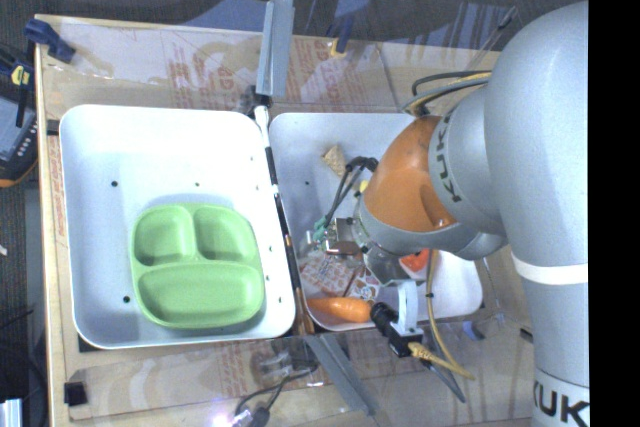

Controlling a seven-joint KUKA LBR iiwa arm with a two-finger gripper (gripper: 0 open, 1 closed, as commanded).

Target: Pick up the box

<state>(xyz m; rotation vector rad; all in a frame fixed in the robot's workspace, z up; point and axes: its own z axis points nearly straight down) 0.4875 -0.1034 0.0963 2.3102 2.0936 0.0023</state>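
The arm [520, 175] comes in from the right, big grey body and orange band over the right bin [300, 140]; its wrist is bent low into that bin, and the tool [345, 250] sits down among the clutter near the bin's front half; whether the tool is spread or pressed together I cannot tell, the wrist and cables cover it. The box [330, 272], a flat printed carton with reddish lettering, lies on the floor of the right bin just under and beside the tool, towards the bin's front left; part of it is hidden by the wrist, and whether the tool touches it I cannot tell. Just in front of the box an orange carrot-shaped thing [338, 309] lies along the bin's front wall; touching or nearly touching the box's edge. Farther back in the same bin a small tan crumpled piece [333, 158] rests alone, well apart from the box. A red-orange scrap [415, 263] peeps out right of the wrist. Over in the left bin [90, 215] a green divided tray [197, 265] lies flat, three compartments up, towards the front; the two bins stand side by side on the bench [150, 50], walls nearly touching. Black cables loop from the orange band down to the wrist.
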